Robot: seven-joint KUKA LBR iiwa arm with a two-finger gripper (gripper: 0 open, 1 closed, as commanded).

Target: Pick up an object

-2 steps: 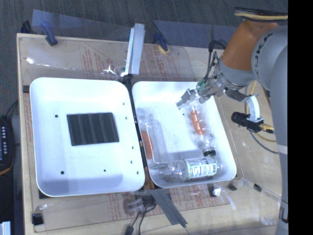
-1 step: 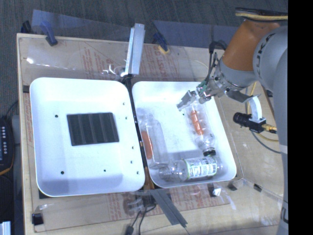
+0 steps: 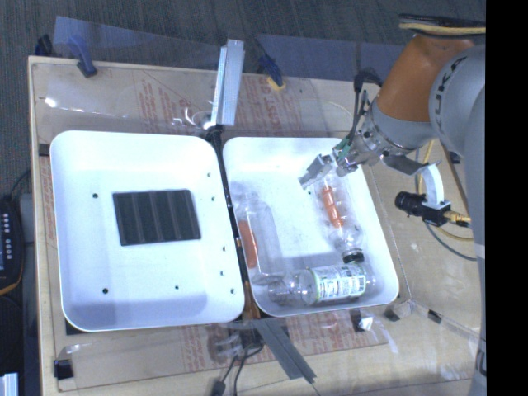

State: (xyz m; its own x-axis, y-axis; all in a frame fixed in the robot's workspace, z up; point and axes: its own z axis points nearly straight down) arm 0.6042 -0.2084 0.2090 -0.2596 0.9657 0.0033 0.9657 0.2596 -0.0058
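Note:
The right bin (image 3: 280, 159) holds three clear plastic bottles. One with an orange label (image 3: 250, 238) lies along the bin's left side. Another with a green-and-white label (image 3: 330, 285) lies across the near end. A third with an orange label and a black cap (image 3: 338, 214) lies toward the right side. My gripper (image 3: 323, 170) hangs over the far part of this bin, just above the top end of the third bottle, and its grey fingers (image 3: 314, 172) point down and left. Nothing shows between them.
The left bin (image 3: 82, 163) has a dark ridged rectangular pad (image 3: 157, 217) on its floor. A grey metal bar (image 3: 226, 81) stands behind the gap between the bins. Blue clamps (image 3: 82, 60) sit along the bench's far edge. The arm's cables (image 3: 429, 205) hang right of the right bin.

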